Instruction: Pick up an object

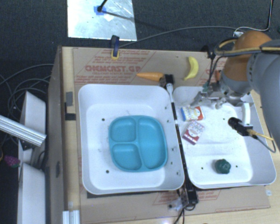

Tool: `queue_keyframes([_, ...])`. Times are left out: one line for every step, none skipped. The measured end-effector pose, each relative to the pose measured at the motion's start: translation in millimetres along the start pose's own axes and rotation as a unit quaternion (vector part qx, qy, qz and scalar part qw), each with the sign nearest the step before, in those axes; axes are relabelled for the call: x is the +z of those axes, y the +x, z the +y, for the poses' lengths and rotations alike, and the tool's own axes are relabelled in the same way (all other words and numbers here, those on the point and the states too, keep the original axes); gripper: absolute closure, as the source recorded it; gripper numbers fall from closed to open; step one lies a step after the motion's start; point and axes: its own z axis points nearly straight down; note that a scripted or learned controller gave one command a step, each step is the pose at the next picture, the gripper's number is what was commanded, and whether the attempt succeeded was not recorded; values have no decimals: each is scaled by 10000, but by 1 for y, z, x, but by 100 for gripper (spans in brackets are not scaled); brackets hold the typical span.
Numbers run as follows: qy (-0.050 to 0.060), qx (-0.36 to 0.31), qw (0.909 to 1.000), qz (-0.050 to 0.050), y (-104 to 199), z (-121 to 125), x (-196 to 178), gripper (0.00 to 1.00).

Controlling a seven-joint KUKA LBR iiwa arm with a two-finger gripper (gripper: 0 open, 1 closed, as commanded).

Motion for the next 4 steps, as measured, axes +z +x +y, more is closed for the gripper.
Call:
queue_keyframes([33, -6, 10000, 15, 2, 12, 1, 0])
queue_keyframes([33, -7, 10000, 13, 2, 12, 1, 0])
queue_keyframes([68, -5, 10000, 26, 39, 10, 6, 0])
queue_keyframes([59, -15, 10000, 21, 38, 11, -5, 100])
